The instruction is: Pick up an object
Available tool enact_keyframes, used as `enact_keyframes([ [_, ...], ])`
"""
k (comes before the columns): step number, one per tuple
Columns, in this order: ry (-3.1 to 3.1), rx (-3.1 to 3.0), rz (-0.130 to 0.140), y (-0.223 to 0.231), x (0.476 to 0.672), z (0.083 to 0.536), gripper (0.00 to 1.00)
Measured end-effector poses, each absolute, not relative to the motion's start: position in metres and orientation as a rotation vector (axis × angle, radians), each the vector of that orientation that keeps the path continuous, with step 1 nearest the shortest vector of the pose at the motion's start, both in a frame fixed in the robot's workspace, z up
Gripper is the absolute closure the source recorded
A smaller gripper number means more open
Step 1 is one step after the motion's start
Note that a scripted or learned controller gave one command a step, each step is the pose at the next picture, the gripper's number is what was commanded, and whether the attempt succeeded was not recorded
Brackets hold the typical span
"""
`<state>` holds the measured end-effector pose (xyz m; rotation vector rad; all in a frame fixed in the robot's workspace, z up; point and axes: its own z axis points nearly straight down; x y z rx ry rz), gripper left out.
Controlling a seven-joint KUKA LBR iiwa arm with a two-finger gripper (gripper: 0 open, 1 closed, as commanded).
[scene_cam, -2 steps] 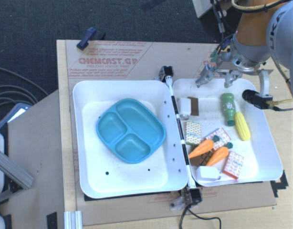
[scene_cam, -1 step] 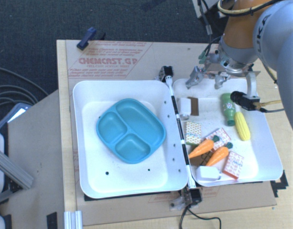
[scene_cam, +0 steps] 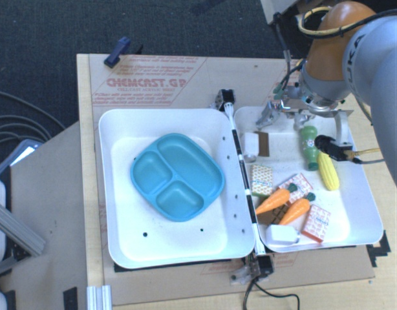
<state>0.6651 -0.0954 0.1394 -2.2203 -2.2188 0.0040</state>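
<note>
1. The arm (scene_cam: 357, 41), grey with an orange band, reaches in from the right and hangs over the far end of the right bin (scene_cam: 366, 202).
2. The gripper (scene_cam: 300, 112) sits low at the far end of that bin. Whether it is apart or together cannot be told from here, and nothing is seen held in it.
3. The right bin holds the objects available for picking. A green bottle (scene_cam: 308, 144) lies just beside the gripper, and a yellow corn cob (scene_cam: 328, 170) lies just right of the bottle.
4. Nearer the front of the same bin lie two carrots (scene_cam: 282, 204) side by side, among several small printed packets (scene_cam: 317, 223).
5. A brown block (scene_cam: 263, 144) lies near the bin's left wall, with a patterned packet (scene_cam: 261, 178) just in front of it.
6. A white block (scene_cam: 282, 234) rests at the front corner of the right bin.
7. The left bin (scene_cam: 121, 237) holds a blue divided tray (scene_cam: 177, 176), lying flat near its middle.
8. Both bins stand on a cardboard sheet (scene_cam: 147, 82) with red print.
</note>
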Motion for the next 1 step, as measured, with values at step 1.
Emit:
enact_keyframes([
  [1, -2.222, -2.222, -0.001, -0.0948, 0.6667, 0.0969, 0.00],
])
